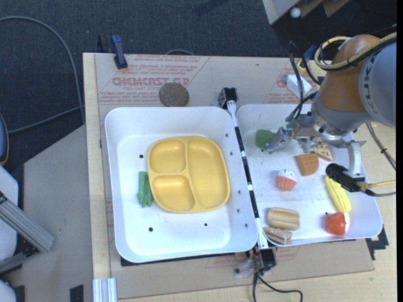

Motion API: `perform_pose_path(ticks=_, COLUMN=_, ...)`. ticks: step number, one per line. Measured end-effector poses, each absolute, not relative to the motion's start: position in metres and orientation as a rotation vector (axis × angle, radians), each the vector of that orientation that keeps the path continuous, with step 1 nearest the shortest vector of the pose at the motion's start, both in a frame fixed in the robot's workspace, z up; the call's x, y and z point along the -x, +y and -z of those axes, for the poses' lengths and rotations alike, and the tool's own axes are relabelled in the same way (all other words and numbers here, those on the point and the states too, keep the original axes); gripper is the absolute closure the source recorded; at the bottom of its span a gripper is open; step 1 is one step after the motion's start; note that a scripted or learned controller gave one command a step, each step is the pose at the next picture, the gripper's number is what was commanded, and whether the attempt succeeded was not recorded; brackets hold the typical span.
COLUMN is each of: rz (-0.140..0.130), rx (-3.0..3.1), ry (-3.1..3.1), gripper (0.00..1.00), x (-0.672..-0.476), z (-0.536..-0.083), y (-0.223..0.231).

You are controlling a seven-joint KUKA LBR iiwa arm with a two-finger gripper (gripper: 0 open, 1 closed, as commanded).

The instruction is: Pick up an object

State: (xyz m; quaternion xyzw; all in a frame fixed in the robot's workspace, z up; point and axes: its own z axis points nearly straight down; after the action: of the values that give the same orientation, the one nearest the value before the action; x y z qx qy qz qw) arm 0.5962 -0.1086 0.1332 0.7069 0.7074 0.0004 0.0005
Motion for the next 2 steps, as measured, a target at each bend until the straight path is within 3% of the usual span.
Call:
perform_pose_path(ticks=1, rz=0.001, rx=-2.224, ry=2.222, gripper=0.00, x=-0.561, z=-0.084, y=-0.114)
perform_pose_path(ticks=2, rz=-0.001, rx=-2.222, ry=2.221, gripper=1.00, x=-0.562, z=-0.095, y=-0.114)
